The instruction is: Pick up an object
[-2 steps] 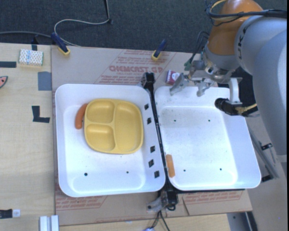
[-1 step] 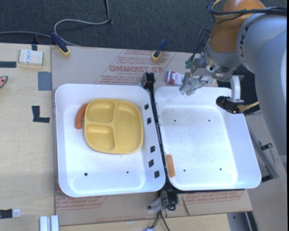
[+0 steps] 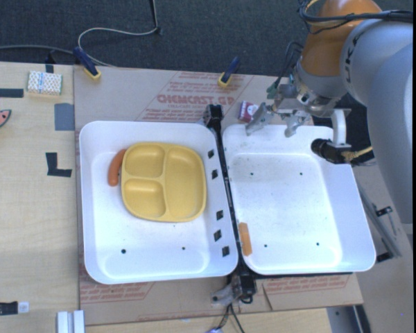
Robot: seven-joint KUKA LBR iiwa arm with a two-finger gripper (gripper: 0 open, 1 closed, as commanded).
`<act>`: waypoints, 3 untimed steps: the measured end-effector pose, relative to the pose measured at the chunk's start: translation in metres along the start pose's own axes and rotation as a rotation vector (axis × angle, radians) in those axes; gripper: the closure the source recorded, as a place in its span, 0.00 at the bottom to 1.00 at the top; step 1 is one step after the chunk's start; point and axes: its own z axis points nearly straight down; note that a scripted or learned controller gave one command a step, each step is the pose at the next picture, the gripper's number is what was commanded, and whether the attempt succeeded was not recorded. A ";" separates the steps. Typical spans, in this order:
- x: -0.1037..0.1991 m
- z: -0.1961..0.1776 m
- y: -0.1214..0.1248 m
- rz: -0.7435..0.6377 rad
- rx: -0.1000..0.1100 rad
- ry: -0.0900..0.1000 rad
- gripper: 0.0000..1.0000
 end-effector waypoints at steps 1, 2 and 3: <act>0.089 0.019 0.000 0.002 -0.001 0.002 0.00; 0.089 0.010 0.000 0.000 0.000 0.002 1.00; 0.089 0.010 0.000 0.000 0.000 0.002 0.00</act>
